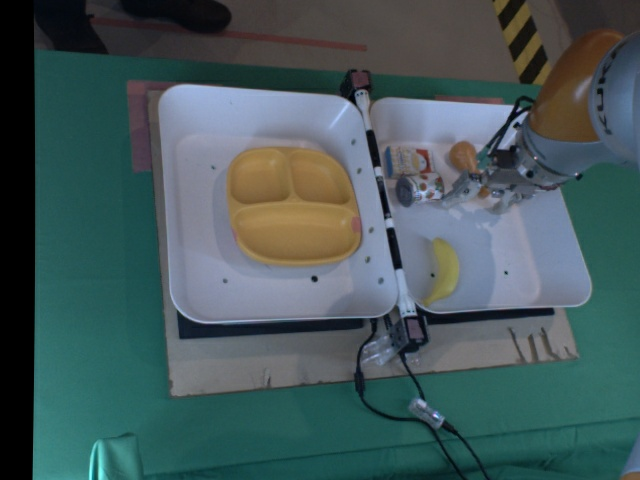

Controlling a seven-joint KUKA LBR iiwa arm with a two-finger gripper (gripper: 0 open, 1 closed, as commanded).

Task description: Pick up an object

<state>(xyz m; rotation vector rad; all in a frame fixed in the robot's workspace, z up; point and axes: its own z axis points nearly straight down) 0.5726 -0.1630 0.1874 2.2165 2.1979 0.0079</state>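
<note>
Hovering my end effector (478,190) low in the right bin (545,268), grip state I cannot tell, I worry that crowding between the can (419,188) and the small orange fruit (462,155) could knock either aside.

— How many bins are on the bench?

— Two white bins: one that the claw (480,187) hangs over (560,258), and one well off to its left in the camera view (200,278).

— And dishes?

— One yellow divided plate (292,206), in the bin away from the claw. It has three compartments.

— What lies in the bin under the claw?

— Four things. One banana (443,270), below the claw in the view. One small can (419,188), just to its left. One small carton (409,157), up and to the left, next to the can. One orange-brown pear-shaped item (462,155), just above the claw.

— Arms?

— One, with one claw.
</note>
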